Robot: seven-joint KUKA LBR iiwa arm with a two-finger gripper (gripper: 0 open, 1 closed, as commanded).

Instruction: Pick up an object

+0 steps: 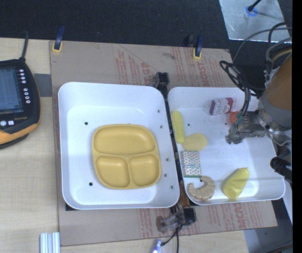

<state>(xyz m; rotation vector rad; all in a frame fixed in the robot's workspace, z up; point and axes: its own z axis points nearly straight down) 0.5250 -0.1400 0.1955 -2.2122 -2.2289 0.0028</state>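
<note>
At the far left of the frame a teach pendant point(6, 101) with a lit screen and an orange underside lies on the table point(19, 194), and a small blue mark sits low on the wood near the left edge. A brown cardboard sheet point(119, 62) covers the middle of the table, held at its upper edge by two clamps with yellow and blue handles. On it the left bin point(69, 141) holds a yellow three-compartment plate point(125, 155), which lies flat in the middle of that bin.

The right bin point(256, 194) touches the left one along a shared edge and holds the loose things. Along its left wall a yellow corn cob point(178, 126) lies upright in the frame, and just right of its lower end rests a pale yellow disc-like piece point(195, 142). Below these a small printed packet point(191, 163) lies flat, and below that, at the bin's lower edge, a tan curved croissant-like piece point(202, 188). To the right of it, near the lower right corner, lies a yellow-green soft object point(235, 183), tilted. In the upper part of the bin a small red and white carton point(222, 106) lies on its side.

The pincer point(237, 133) hangs over the right side of this bin, right of the disc and below the carton, well apart from both; whether its fingers are apart or together cannot be told. The grey arm point(277, 96) with its orange band enters from the right edge, cables looping above it
</note>
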